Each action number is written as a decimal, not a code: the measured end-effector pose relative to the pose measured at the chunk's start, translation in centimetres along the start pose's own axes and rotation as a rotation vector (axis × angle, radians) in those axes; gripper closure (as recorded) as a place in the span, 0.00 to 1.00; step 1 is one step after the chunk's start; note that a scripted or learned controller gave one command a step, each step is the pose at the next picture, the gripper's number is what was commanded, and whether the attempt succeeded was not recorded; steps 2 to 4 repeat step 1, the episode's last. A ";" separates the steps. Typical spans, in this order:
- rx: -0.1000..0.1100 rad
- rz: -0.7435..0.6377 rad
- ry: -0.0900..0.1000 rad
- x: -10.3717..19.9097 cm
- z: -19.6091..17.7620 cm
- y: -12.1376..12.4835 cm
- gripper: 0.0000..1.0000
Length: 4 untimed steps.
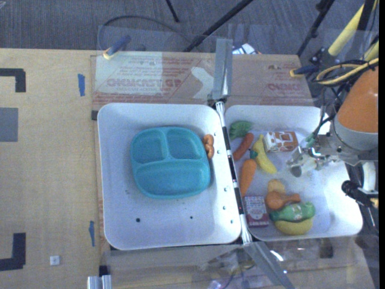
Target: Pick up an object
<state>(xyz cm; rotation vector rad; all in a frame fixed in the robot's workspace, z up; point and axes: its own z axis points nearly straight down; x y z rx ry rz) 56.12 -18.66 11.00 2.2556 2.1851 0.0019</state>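
arm: reaches in from right, orange band visible | tool: low, pointing left

1. A large carrot lies upright along the left wall of the right bin, its narrow end toward the near side.
2. A smaller carrot lies slanted above it, beside a green vegetable.
3. A yellow banana lies just right of the carrots.
4. A white and orange carton lies near the banana.
5. A red box lies flat at the near edge.
6. A pile of orange, green and yellow toys lies next to the red box.
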 end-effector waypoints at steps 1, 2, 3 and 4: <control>0.001 0.128 -0.001 5.2 -9.5 1.7 1.00; 0.001 0.128 -0.001 5.2 -9.5 1.7 1.00; 0.001 0.128 -0.001 5.2 -9.5 1.7 1.00; 0.001 0.128 -0.001 5.2 -9.5 1.7 1.00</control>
